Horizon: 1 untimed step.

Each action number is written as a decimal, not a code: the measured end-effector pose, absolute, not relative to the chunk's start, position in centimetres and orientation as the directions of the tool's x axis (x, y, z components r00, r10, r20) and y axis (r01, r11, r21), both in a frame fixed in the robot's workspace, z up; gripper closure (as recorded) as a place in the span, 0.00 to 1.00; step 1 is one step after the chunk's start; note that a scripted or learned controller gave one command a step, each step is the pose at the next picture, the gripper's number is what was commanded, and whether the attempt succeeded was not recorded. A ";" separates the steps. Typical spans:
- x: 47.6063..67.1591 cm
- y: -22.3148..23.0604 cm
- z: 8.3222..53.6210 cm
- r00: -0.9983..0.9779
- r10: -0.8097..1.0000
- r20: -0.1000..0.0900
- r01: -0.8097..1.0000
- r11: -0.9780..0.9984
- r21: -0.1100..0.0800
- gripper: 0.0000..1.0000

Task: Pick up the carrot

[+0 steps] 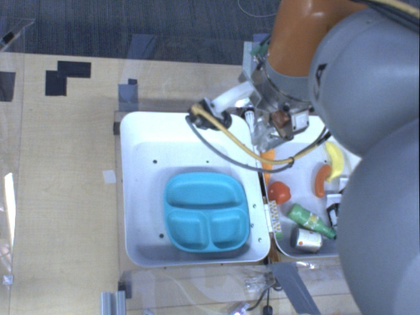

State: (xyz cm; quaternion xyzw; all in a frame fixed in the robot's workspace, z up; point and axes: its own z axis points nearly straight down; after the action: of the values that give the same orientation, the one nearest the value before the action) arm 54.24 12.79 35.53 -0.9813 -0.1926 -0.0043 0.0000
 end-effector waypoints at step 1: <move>55.3 8.5 33.0 0.950 0.314 0.005 0.314 -0.950 0.000 1.00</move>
State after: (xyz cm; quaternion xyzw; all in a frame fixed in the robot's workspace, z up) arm 55.34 8.54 32.99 -0.9873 -0.1588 -0.0024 0.0002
